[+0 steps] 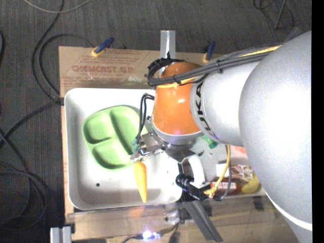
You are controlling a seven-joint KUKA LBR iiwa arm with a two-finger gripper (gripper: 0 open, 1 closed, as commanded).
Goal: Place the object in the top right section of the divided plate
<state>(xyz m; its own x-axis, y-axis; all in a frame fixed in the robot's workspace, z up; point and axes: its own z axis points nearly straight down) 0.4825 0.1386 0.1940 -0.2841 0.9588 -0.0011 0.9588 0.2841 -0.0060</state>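
Camera view, orange tapered carrot (140, 180), top at hand (139, 154), grip unclear

Robotics lab, industrial arm (243, 110) reaching over a white bin (76, 135) on a clamped cardboard-topped bench (101, 67), loose cables (40, 54) trailing across dark carpet (30, 14).

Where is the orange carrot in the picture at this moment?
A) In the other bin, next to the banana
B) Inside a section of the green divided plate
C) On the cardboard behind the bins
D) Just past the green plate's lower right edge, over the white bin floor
D: the carrot hangs point-down over the white bin, just off the rim of the green divided plate.
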